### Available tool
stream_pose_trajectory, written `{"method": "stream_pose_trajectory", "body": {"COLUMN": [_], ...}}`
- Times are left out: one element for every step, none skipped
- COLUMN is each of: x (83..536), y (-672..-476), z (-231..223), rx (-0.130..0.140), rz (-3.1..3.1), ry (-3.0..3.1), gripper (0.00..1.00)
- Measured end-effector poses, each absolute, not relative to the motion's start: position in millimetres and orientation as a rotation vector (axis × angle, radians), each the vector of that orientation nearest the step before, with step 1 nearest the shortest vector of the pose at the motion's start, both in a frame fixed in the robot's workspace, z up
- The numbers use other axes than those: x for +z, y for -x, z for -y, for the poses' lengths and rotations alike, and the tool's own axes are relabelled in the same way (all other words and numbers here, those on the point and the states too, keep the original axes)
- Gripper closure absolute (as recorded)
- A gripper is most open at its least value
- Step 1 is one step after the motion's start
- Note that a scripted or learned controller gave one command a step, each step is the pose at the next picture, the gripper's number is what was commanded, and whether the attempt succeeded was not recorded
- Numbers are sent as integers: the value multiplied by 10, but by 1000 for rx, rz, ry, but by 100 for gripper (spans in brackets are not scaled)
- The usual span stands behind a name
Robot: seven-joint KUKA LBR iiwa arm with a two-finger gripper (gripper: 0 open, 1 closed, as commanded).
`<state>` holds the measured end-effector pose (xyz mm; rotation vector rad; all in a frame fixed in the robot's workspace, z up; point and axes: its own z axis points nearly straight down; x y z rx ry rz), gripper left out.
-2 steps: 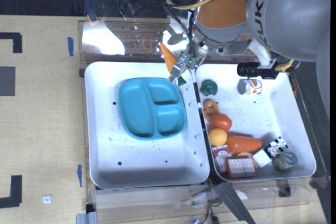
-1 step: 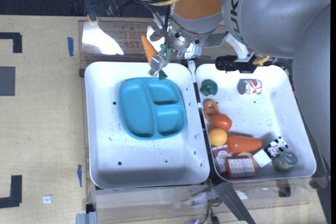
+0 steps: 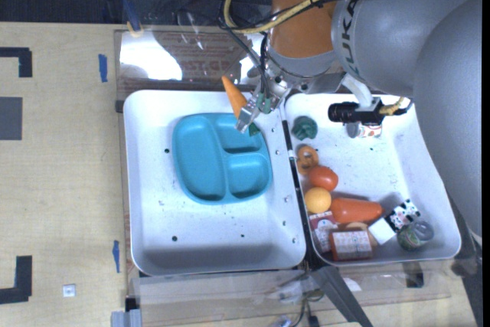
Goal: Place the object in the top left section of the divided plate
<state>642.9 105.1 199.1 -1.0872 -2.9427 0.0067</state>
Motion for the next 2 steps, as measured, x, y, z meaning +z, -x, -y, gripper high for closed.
{"method": "stream_pose_trajectory", "body": {"x": [2734,3523], "y": [-6533,-6546], "z": [-1098,-1033], "rx": [-8,-7], "rz": [2991,3065], "ry": [996,740], "gripper": [100,100]}}
